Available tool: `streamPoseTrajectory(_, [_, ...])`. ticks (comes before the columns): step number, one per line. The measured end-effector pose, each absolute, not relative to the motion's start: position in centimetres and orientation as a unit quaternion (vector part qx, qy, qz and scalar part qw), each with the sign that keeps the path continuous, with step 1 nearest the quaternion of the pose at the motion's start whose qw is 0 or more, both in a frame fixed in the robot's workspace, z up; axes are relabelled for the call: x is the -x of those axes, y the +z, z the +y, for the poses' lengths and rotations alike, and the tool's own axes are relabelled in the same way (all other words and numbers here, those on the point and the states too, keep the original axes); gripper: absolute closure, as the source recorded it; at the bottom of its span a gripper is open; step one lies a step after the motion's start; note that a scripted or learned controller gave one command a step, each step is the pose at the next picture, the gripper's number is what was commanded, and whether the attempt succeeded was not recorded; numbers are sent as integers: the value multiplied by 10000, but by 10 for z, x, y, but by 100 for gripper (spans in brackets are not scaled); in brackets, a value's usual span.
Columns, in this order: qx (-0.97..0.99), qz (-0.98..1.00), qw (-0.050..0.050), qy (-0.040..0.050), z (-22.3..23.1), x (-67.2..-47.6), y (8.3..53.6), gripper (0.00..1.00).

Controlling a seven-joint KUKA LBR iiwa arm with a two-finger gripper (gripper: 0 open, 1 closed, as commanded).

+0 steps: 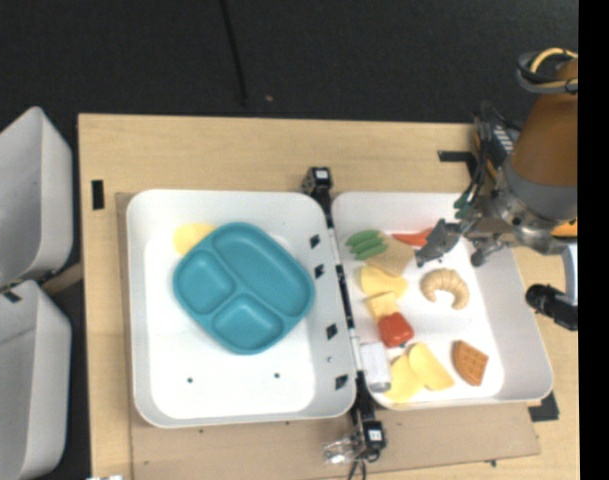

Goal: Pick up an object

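Inside left bin (144,368), blue tray (244,286), right bin (514,368), croissant (445,286), toy foods

A pale wooden tabletop (234,148) lies on a dark, nearly black floor (284,38), across which thin dark cables (229,28) run. Two white rounded panels (19,258) stand at the left edge, one behind the other. Lighting is even and falls from above, with soft shadows.
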State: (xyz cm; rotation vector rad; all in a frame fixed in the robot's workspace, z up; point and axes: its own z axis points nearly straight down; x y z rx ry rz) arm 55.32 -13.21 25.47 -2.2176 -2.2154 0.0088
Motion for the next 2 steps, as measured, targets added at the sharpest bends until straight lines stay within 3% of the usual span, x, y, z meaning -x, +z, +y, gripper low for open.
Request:
streamPoseTrajectory(1, [7065, -7078, -8, -2, -132, -555, 260, 0])
streamPoseTrajectory(2, [7073, -7069, 12, 18, -130, -552, 197, 0])
